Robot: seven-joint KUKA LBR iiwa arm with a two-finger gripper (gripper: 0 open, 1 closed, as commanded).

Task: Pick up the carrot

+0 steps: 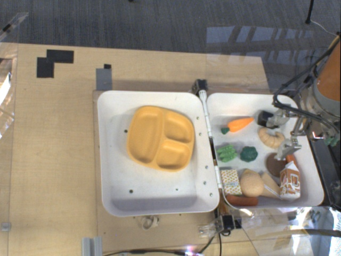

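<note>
The carrot [240,124], orange with a green top, lies on its side in the upper part of the right bin [318,188]. Nothing touches it. My gripper [291,142] hangs over the right side of that bin, to the right of the carrot and a little lower in the view. It sits above a croissant [272,137] and a brown piece [274,166]. The grey arm with its orange band [329,81] comes in from the right edge.
The right bin also holds a broccoli floret [226,153], a dark green vegetable [249,153], a cracker box [230,181], a bread roll [251,183], a sausage [243,200] and a juice carton [290,181]. The left bin [114,143] holds a yellow divided tray [160,137].
</note>
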